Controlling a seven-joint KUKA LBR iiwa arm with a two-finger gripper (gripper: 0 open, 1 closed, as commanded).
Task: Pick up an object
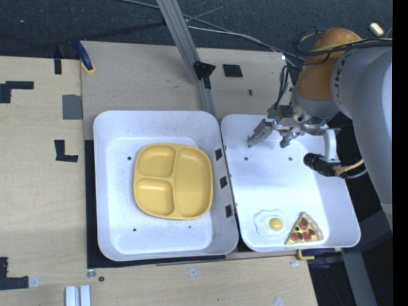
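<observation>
A toy fried egg [270,222] and a toy pizza slice [305,229] lie side by side at the near edge of the right bin [287,174]. My gripper [269,138] hangs over the far part of that bin, well away from both toys. Its two fingers are spread apart with nothing between them, one finger [257,134] pointing left and the other finger [286,139] to the right. A yellow three-compartment plate [173,180] sits in the middle of the left bin [115,171].
A slanted metal pole [185,37] rises behind the bins, with a black clamp [204,70] at its base. Cables run from the wrist down the right bin's right side. The grey arm fills the upper right.
</observation>
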